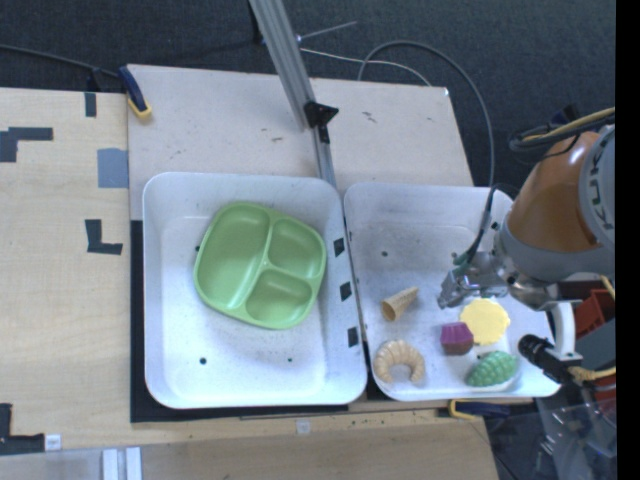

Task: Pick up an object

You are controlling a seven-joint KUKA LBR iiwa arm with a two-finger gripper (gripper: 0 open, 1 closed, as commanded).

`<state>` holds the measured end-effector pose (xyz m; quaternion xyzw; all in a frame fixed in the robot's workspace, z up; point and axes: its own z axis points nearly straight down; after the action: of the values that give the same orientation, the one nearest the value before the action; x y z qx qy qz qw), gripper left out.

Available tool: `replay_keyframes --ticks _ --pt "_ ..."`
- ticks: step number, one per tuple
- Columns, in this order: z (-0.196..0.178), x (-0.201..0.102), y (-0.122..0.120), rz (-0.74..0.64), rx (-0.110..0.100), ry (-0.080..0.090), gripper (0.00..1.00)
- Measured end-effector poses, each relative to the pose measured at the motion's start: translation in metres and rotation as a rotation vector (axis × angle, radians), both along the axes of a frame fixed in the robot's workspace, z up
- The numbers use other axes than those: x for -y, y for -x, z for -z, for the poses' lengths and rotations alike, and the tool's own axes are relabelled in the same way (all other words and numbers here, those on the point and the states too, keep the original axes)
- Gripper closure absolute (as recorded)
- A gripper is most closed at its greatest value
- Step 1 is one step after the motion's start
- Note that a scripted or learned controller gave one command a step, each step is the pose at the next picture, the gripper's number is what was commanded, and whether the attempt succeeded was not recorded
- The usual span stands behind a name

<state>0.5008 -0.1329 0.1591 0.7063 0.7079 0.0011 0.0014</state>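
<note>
Yellow piece (pixel 486 320) sits in the right bin (pixel 420 208), purple block (pixel 457 338) touching it, cone (pixel 399 303) and croissant (pixel 401 361) nearby; gripper (pixel 458 290) hangs just beside it, grip unreadable from here; nothing lifted yet, the whole pick remains.

toys (pixel 458 338) crowd right bin (pixel 400 218), rear bare

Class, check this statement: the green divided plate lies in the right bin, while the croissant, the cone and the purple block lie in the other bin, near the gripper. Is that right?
Not quite. The camera view shows the green divided plate in the left bin. The croissant, cone and purple block lie in the right bin, near the gripper.
</note>
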Motion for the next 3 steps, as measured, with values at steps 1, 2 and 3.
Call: replay_keyframes --ticks 1,2,3 --pt "-0.051 0.007 -0.009 0.001 0.0 0.001 1.0" --pt "-0.102 0.007 -0.01 0.0 0.001 0.001 1.0" --pt "-0.105 -0.044 -0.014 -0.005 -0.004 -0.002 1.0"
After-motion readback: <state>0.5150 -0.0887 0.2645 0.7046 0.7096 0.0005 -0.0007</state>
